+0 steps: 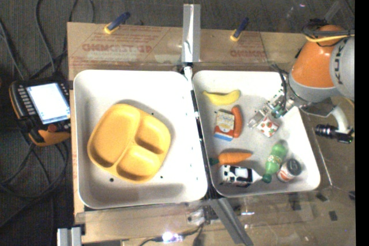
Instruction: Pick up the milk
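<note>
Small milk carton point(237, 175), cow-patterned, lying on its side at the front edge of the right bin point(308, 154), just below the carrot point(234, 156) and left of the green bottle point(275, 160). Probably light, thin-walled, easily dented; best taken across the flat sides. Claw point(275, 106) well apart, nearer the bin's back right, over a strawberry-print box point(266, 125); open or closed, cannot tell.

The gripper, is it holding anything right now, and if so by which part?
Cannot be told. The gripper sits at the strawberry-print carton, far from the milk.
</note>
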